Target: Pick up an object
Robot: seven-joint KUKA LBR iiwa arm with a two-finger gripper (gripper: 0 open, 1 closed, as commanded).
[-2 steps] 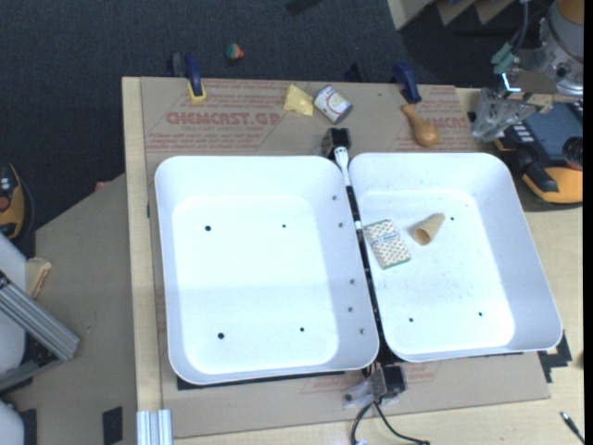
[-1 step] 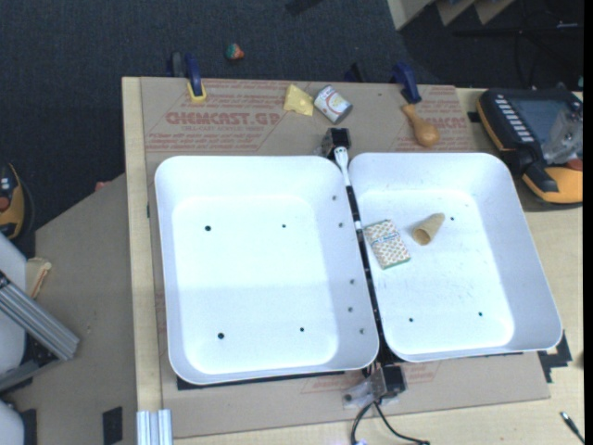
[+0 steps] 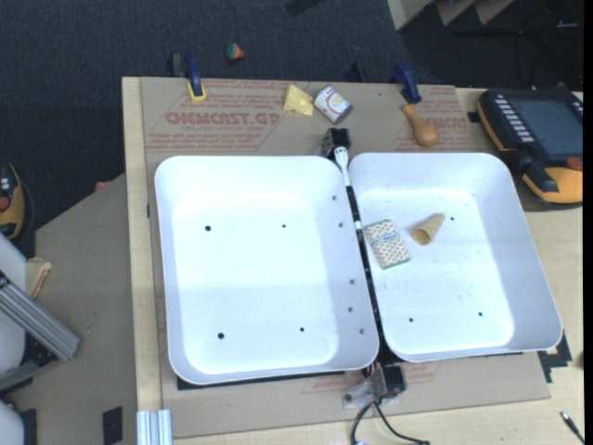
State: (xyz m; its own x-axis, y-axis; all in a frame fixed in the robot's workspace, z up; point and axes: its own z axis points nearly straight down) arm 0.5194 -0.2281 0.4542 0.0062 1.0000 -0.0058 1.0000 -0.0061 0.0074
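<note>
Camera view looks down on two white bins standing side by side on the worktop [image 3: 463, 378]. The things that can be picked lie in the right bin [image 3: 519, 276], in its far left part. A small patterned block [image 3: 386, 244] lies flat and turned a little, just beside the wall that this bin shares with the left bin [image 3: 167, 248]. A tan cone [image 3: 427, 229] lies on its side near the block, to its right, and the two seem not to touch. Whether the fingers are open or closed cannot be told from this moment.

Several things could go wrong from here. The block is so close to the shared wall that one finger may land on the rim instead of beside the block, and then the grasp would fail or push the block away. The cone is round and narrow at one end, so it will probably roll or slip out when it is pressed. Because the two lie near each other, reaching for one may also knock the other.
</note>
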